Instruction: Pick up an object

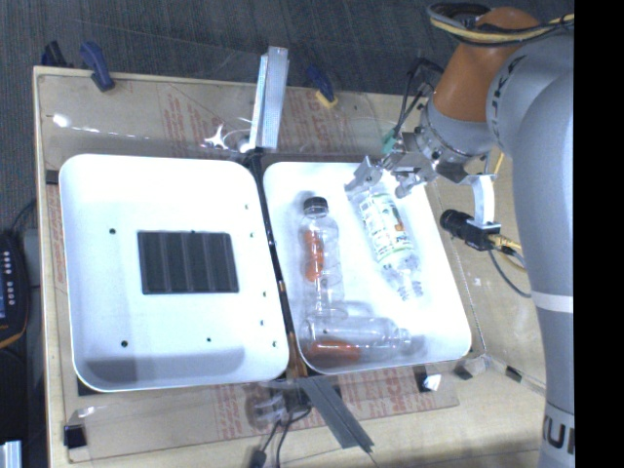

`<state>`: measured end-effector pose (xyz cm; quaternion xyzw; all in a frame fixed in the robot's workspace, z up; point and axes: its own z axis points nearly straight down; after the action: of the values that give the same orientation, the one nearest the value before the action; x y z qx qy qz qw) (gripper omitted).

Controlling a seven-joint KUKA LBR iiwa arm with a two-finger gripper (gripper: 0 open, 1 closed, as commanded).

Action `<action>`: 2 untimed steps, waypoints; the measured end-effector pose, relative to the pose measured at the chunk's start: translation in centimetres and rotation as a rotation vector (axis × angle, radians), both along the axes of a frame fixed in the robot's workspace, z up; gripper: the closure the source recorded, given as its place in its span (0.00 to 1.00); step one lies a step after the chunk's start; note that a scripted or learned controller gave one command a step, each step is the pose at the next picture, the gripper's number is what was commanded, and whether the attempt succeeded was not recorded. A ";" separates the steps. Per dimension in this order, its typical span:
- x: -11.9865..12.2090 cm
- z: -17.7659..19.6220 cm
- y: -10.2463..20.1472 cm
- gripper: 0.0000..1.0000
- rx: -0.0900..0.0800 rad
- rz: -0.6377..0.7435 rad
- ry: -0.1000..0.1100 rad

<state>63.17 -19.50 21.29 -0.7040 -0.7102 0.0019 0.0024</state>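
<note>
- We take the labelled bottle [390,236] as the thing for picking: a clear plastic bottle with a white label, lying on its side in the right bin [450,295], toward that bin's far right part, its length running from the far edge down toward the near right corner.
- The pincer [382,176] stands at the upper end of this bottle, at the far edge of the right bin; its metal parts meet or overlap the bottle's end, but we cannot tell whether the fingers are spread or closed, nor whether the bottle lies between them.
- Above the pincer we see the wrist with its orange band [475,66], and the grey arm [541,193] running down the right side of the view.
- A second clear bottle [320,252], with a dark cap and reddish contents, lies to the left of the first, apart from it, cap toward the far edge.
- A third clear bottle [356,337], also reddish inside, lies crosswise along the near edge of the right bin, touching the lower end of the second.
- The left bin [97,203] holds a dark, ribbed rectangular block [188,261] near its middle.
- Both bins rest side by side on the desk [146,105], where blue clamps [97,64] grip its far edge.
</note>
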 end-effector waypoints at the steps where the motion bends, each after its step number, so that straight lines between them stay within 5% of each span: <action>1: -1.4 -10.1 -1.1 0.00 0.002 0.109 -0.001; 2: -2.6 -10.4 -1.0 0.00 0.007 -0.001 -0.003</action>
<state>60.57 -20.52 10.87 -0.7042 -0.7100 -0.0015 0.0037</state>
